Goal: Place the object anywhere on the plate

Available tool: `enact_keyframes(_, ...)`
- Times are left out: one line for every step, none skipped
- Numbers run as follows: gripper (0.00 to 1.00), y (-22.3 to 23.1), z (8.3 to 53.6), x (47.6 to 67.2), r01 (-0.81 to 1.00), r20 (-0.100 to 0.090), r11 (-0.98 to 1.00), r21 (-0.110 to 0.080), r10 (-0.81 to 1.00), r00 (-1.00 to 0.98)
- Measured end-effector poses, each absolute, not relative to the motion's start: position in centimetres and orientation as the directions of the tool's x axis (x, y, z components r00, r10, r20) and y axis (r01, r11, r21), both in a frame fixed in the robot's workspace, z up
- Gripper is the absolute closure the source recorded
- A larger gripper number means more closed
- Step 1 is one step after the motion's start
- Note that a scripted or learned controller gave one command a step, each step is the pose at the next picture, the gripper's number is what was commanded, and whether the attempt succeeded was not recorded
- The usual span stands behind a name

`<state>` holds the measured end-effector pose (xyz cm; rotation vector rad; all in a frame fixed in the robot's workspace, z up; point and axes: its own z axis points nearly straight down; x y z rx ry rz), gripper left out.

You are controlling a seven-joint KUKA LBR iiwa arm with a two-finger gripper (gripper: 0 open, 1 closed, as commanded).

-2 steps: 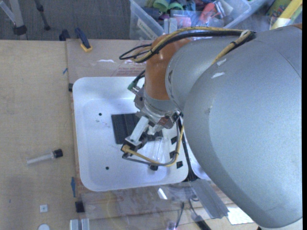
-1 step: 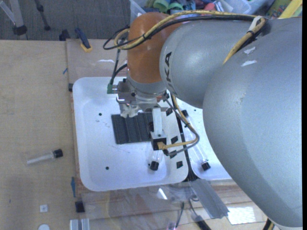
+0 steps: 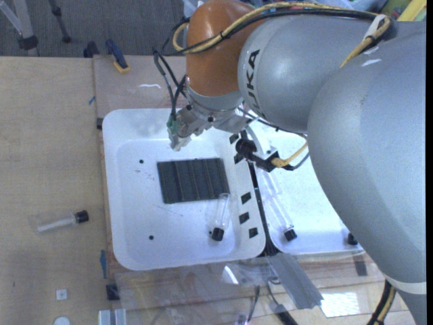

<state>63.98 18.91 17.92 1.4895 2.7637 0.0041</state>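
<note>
Grey arm [image 3: 325, 80] covers most of the right bin [image 3: 318, 215], left bin [image 3: 122, 181] holds a dark ribbed plate [image 3: 193, 180] with a clear tube [image 3: 219, 217] just off its lower right corner, gripper [image 3: 178, 139] above the plate's upper edge, grip unclear.

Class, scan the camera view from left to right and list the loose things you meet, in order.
Clear tube on the wooden bench → dark ribbed plate → clear tube in the left bin → clear tube in the right bin.
</note>
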Motion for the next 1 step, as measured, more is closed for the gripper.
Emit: enact_keyframes(1.00, 20.78, 19.85, 66.05, 0.603, -0.003, 0.798, 0.005, 0.603, -0.798)
